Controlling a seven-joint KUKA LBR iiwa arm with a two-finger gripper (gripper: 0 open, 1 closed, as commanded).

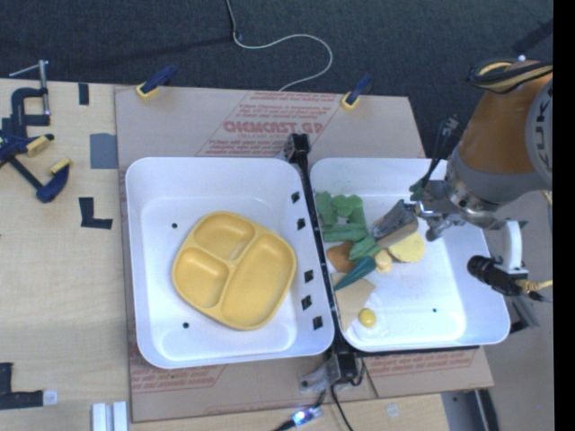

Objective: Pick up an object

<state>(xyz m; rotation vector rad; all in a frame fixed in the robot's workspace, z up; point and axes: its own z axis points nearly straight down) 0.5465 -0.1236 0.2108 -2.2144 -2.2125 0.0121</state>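
Observation:
The right bin (pixel 449 326) holds a cluster of small objects near its left wall: a green piece (pixel 340 210), an orange-brown piece (pixel 340 257), a teal stick (pixel 361 268), a tan wedge (pixel 354 285) and a pale yellow lump (pixel 407 250). A small yellow ball (pixel 367 317) lies apart, nearer the front. My gripper (pixel 388 224) reaches in from the right and hangs low over this cluster, just right of the green piece and above the yellow lump. I see nothing held in it.
The left bin (pixel 153 330) holds a yellow divided plate (pixel 234 268). The divider (pixel 313 241) between the bins runs right beside the cluster. Blue clamps (pixel 31 155) sit on the bench at far left. A cable (pixel 278 43) lies behind the bins.

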